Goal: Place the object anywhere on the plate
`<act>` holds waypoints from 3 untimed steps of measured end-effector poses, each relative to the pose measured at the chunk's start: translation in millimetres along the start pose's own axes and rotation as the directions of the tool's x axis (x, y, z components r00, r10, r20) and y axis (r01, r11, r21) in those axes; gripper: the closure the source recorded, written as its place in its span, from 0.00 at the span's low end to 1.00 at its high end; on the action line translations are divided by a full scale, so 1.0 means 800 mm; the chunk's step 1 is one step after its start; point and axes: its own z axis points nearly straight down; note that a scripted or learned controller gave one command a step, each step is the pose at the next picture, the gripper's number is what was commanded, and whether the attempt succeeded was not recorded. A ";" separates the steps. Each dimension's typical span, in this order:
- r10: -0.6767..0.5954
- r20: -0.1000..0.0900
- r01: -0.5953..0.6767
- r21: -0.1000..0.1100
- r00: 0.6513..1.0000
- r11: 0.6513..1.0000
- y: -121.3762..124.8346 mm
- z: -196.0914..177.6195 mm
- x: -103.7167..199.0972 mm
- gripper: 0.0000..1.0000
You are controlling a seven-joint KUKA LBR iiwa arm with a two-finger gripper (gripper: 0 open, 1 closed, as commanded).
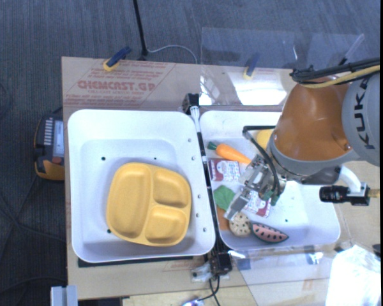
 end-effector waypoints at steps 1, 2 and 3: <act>-0.329 0.011 0.329 -0.003 0.944 0.944 0.024 -0.119 0.013 0.00; -0.644 0.011 0.644 0.000 0.765 0.765 0.034 -0.137 0.020 0.00; -0.587 -0.008 0.587 -0.002 0.809 0.809 0.020 0.028 0.003 0.00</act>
